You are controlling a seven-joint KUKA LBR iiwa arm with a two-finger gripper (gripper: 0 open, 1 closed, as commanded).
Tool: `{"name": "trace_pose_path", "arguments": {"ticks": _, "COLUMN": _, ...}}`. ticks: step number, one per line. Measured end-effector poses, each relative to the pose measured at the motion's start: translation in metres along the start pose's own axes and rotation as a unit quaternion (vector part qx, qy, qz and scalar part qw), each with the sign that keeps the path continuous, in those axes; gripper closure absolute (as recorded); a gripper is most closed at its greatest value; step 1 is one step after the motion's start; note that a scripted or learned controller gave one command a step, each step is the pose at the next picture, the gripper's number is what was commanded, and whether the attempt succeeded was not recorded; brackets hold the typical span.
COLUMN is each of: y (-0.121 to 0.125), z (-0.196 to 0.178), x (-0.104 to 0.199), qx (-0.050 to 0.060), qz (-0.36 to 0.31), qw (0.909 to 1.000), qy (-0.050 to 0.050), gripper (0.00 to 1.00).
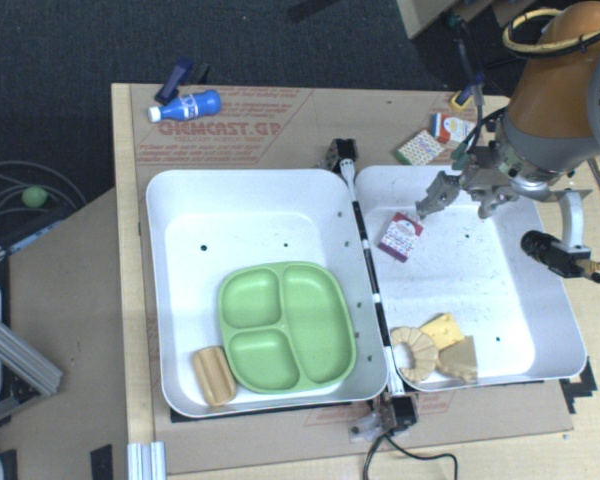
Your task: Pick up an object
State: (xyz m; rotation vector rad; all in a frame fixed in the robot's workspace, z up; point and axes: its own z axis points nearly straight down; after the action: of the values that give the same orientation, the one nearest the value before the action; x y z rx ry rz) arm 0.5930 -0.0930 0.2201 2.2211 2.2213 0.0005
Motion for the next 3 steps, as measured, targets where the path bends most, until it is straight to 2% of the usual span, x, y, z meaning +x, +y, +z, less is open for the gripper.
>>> {"name": "trace_pose_path", "arguments": {"ticks": 1, "y": 0.055, "z": 0.124, "x": -0.022, "qx": -0.001, "qz": 0.0, "qw": 1.0, "qy": 0.0, "gripper": 0.0}}
{"name": "trace_pose_path", "arguments": {"ticks": 3, "y": 0.026, "z": 0.135, "x": 0.001, "qx": 0.001, "qz": 0.0, "qw": 1.0, "qy": 0.0, "gripper": 0.0}}
